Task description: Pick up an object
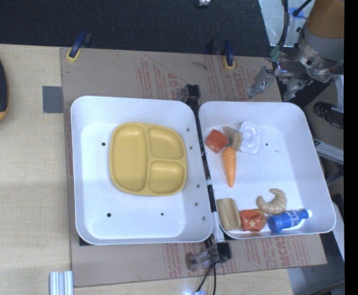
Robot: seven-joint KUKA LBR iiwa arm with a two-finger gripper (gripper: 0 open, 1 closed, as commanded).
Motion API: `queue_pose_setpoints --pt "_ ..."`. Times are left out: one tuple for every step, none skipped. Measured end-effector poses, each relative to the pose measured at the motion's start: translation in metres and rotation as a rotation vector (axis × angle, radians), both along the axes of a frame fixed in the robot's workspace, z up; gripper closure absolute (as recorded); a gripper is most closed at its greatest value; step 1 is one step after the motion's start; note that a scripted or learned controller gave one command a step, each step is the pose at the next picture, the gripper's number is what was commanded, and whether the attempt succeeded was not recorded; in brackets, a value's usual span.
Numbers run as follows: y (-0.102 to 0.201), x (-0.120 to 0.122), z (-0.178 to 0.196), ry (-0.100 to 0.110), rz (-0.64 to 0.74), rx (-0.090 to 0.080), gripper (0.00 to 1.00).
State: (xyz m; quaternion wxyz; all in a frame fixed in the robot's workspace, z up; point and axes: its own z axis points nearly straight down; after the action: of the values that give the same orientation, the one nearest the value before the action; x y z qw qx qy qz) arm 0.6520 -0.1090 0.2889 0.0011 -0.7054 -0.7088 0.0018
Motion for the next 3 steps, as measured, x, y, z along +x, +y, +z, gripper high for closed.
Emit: queue_pose_setpoints --pt "0.043 -0.041 -0.067 0.007 0.003 0.001 0.00" --pt "0.007 -0.184 -0.139 0.016 -0.005 0.005 0.00" --pt "-0.034 -0.113 -0.200 -0.005 -0.001 -0.001 0.00"
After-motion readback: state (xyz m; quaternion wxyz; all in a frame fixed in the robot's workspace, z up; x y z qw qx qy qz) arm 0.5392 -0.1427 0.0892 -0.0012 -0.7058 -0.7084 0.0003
